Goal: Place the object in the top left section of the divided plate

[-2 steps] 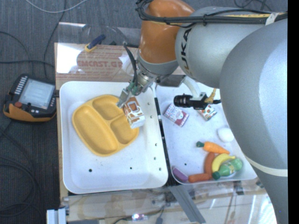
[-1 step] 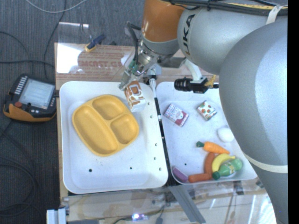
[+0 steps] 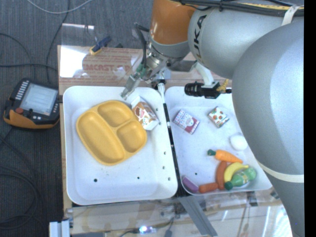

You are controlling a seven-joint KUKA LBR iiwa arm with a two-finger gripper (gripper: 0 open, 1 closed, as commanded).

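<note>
claw (image 3: 132, 89): you see it over the left bin's far rim; fingers read as closed, gripping nothing.
object: small carton (image 3: 144, 114), tilted, against the plate's right edge, just below the claw.
plate: yellow divided plate (image 3: 111, 131), in the left bin (image 3: 118, 184).
right bin (image 3: 197, 152): two cartons, egg, carrot, other toy food.

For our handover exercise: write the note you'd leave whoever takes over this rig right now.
Gripper: above the left bin's far edge, just over the carton; whether the jaws grip it can't be told.
Carton: against the yellow divided plate's right rim, not in a section.
Done: carton is in the left bin.
Left: set it in the plate's top left section.
</note>
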